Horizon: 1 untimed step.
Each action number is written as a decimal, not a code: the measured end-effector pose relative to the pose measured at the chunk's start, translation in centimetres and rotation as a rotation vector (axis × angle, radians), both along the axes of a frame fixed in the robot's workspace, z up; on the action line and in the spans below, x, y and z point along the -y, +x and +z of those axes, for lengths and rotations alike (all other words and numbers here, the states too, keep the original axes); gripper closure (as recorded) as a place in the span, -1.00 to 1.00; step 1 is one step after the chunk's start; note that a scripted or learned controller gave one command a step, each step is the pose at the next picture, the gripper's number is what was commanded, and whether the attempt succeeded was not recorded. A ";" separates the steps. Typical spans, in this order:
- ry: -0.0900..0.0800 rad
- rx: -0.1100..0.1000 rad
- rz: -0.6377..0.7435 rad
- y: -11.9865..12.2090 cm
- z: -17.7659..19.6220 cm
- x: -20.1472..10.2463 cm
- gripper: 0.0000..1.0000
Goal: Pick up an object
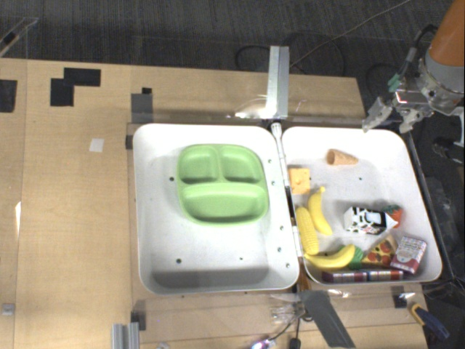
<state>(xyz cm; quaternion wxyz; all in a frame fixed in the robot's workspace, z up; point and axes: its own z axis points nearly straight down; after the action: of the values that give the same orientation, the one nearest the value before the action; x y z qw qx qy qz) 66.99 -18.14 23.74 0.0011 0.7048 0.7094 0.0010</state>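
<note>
Lab; bench [73, 217] with 2 bins [156, 267]

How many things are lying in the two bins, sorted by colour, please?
Green: 1, the divided plate in the left bin.
Yellow: 4, the banana, corn cob, small banana piece and cheese block.
Orange-tan: 1, the cone.
Black and white: 1, the cow toy.
Red or mixed: 3, the carton, pizza slice and dark bar.
Total: 10

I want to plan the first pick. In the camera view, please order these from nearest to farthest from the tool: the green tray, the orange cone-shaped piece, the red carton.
From the tool, above the right bin's far corner:
1. Orange cone-shaped piece, far end of the right bin.
2. Red carton, near right corner of that bin.
3. Green tray, in the left bin.
</note>
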 end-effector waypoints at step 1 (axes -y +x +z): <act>-0.001 0.002 -0.073 0.1 6.2 -2.3 -1.00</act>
<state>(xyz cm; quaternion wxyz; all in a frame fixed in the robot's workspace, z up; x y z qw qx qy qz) 67.07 -15.88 29.98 0.0020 0.7302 0.6833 0.0011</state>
